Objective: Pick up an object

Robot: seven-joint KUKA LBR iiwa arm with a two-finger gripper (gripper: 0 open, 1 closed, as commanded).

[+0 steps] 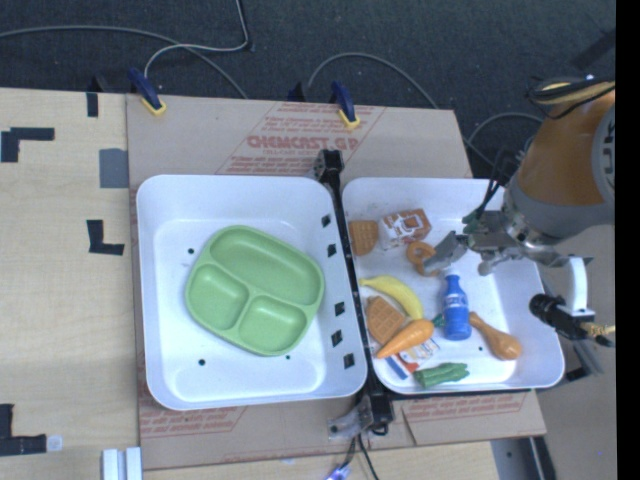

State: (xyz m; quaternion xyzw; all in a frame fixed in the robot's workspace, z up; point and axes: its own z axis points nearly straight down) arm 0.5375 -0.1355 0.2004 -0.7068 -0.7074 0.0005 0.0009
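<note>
Right bin (535, 368) is crowded, near edge first: green pepper (441, 374) at the front wall, carrot (404, 337) lying over a waffle-like piece (384, 317), banana (396, 293) touching that piece, blue bottle (455, 307) upright just right of the banana, drumstick (494, 337) right of the bottle. Further back: a small orange piece (421, 254), a brown-and-white packet (405, 227), a cracker (363, 236) against the divider.

Gripper (447, 251) sits low over the middle of that bin, next to the small orange piece and just above the bottle cap. Can't tell whether the claw is released or clenched; nothing visibly between its tips.

Risks as I read them:
- target ambiguous: orange piece, bottle and banana are all near, so a closing claw may catch an edge or two items
- bottle is upright, a sideways nudge would likely tip it onto the carrot or drumstick
- small orange piece is low and could squirt out of a pinch

Left bin (160, 268) holds a green divided plate (255, 290). Bins sit on cardboard (300, 133) clamped at the far edge, on a wood-tone bench (50, 268). Beyond: dark carpet (100, 8), loose cables (240, 18).
</note>
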